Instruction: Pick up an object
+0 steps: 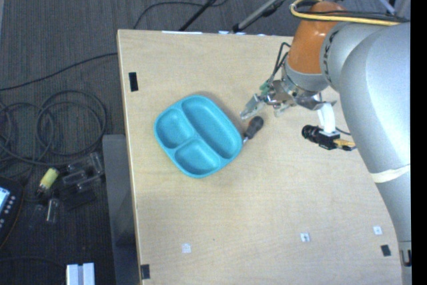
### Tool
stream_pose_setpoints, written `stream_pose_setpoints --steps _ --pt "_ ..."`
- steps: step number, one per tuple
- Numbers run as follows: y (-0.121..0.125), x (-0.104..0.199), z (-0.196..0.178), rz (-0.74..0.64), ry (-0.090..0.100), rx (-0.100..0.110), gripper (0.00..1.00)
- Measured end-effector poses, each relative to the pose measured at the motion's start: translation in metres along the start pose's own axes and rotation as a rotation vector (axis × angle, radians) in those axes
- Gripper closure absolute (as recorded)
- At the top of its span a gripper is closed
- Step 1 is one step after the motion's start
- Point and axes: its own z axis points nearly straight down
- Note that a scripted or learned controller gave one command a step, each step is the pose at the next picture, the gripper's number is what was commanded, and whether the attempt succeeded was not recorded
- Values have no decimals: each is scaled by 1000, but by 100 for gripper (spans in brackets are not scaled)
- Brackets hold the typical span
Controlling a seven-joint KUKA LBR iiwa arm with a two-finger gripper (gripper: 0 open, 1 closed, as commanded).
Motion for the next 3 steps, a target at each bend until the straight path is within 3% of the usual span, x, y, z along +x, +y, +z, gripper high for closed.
stream_pose_setpoints --steps 1,2,3 --pt "-62 21 0 38 1 2 0" --pt "-62 22 -8 38 4 3 100" --pt "-62 22 -8 37 4 3 0"
